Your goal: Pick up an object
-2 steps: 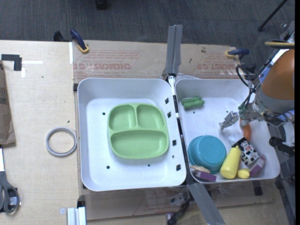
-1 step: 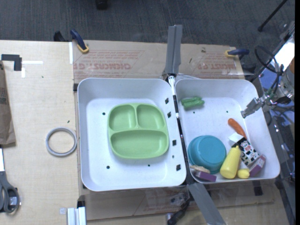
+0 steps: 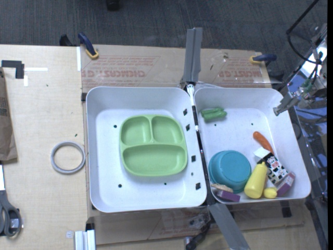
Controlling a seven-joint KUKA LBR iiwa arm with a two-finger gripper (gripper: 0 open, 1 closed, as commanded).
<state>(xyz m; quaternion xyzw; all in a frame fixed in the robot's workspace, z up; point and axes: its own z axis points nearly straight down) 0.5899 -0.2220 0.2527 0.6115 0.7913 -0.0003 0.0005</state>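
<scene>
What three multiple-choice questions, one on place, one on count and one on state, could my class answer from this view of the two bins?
1. Where does the green divided plate lie?
A. In the left bin
B. In the right bin
C. On the bench beside the bins

2. How many compartments does the plate have?
A. Two
B. Three
C. Five

3. How does the blue bowl sit?
A. Upside down
B. Mouth up
C. On the plate

Answers:
1. A: the green divided plate lies flat in the left bin.
2. B: two small sections at the top, one wide section below.
3. B: the blue bowl shows its hollow inside, near the front of the right bin beside the yellow bottle.
</scene>
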